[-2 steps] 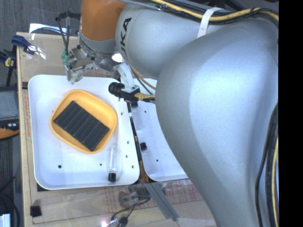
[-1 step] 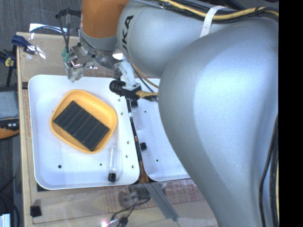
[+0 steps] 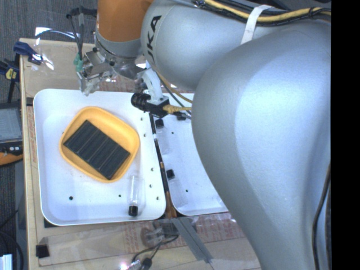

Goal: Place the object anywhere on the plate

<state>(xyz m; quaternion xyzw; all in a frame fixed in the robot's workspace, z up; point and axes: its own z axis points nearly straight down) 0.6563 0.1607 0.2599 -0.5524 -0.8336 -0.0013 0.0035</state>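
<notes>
Vial (image 3: 134, 194) is our best name for the task's thing: a slim clear tube with a black cap, lying flat on the floor of the left bin (image 3: 45, 167), just beyond the plate's (image 3: 130, 135) near-right corner and apart from its rim. We see the plate as a yellow, rounded square with a raised, smooth lip, and on it rests a dark ribbed rectangular slab (image 3: 97, 148) with fine parallel ridges. Around the plate the bin is glossy white plastic with soft corners and small dark holes. Beyond the plate's far edge, over the bin's back rim, the gripper (image 3: 87, 79) hangs below the arm's orange band (image 3: 115, 13); we cannot tell whether it is released or clenched. To the plate's right sits the second white bin (image 3: 185, 167), largely covered by the smooth grey arm (image 3: 264, 122).
</notes>
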